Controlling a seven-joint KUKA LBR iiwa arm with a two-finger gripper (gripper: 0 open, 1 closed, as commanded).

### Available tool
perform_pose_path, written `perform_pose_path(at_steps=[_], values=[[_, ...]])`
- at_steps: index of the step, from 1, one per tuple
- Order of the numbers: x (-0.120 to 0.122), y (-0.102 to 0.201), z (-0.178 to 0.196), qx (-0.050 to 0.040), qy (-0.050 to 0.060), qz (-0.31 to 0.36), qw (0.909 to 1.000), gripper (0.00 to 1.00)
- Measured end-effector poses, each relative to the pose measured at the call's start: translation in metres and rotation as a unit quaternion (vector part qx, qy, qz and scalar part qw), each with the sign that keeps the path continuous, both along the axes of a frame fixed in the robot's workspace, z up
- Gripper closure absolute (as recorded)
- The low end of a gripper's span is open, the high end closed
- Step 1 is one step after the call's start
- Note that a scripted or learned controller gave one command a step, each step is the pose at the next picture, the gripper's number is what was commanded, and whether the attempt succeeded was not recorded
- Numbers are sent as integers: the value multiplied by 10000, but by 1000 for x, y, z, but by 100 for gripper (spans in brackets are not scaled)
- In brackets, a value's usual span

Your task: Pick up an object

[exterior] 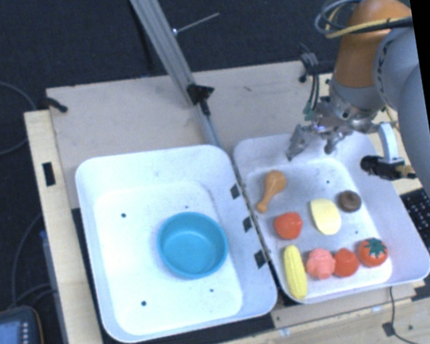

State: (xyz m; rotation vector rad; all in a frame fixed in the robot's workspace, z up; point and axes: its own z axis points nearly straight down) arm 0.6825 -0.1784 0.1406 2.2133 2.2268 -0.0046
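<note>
Jaws spread, nothing between them, gripper poised over the right white bin's far rim; nearest, the tan plastic drumstick looks light, rigid, slick: pinch its narrow shaft.

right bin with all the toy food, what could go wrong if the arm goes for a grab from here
1. The pincer hovers over the back rim of the right bin, away from the food; a straight descent would likely hit bare bin or rim.
2. The front row is tight: corn, pink piece, red piece and tomato sit almost touching, so a grab could nudge or catch a neighbour.
3. The chicken drumstick lies close to the left wall, leaving little finger room.
</note>
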Motion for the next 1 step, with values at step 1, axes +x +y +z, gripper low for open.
perform_pose_path(at_steps=[1], values=[[2,-2,17,-25,-49,13,10000,100]])
